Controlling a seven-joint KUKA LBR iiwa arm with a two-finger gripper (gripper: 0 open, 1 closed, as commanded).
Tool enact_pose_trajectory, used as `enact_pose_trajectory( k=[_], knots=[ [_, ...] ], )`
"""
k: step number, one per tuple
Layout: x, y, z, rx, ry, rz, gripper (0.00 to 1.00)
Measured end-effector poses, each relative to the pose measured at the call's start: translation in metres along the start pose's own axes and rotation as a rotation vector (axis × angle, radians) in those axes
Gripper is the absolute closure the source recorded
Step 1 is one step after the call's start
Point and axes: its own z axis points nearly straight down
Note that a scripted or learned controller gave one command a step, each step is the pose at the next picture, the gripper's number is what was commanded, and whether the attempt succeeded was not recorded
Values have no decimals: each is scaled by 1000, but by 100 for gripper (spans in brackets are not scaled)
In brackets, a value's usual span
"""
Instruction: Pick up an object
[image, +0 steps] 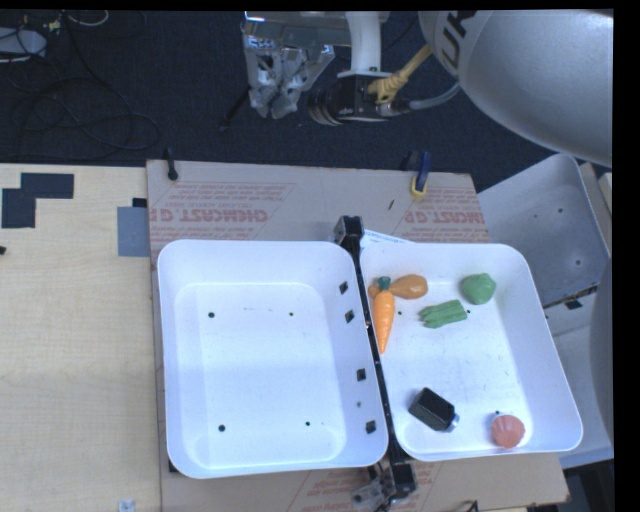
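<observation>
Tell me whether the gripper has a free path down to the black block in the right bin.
Probably yes. The black block lies alone on the right bin's floor, nothing over it, and the gripper hangs high beyond the bins.

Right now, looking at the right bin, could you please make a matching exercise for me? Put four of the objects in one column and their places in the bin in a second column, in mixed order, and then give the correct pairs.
Things:
1. carrot
2. black block
3. pink ball
4. round green piece

Places in the right bin:
A. near corner, far from the divider
B. far side, toward the outer wall
C. along the divider, far half
D. near side, left of the pink ball

Pairs: 1-C, 2-D, 3-A, 4-B
</observation>
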Motion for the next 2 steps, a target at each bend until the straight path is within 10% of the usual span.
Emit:
enact_pose_trajectory(
  k=[2],
  knots=[
    [-2, -8, 2, 5, -1, 2, 100]
  ],
)
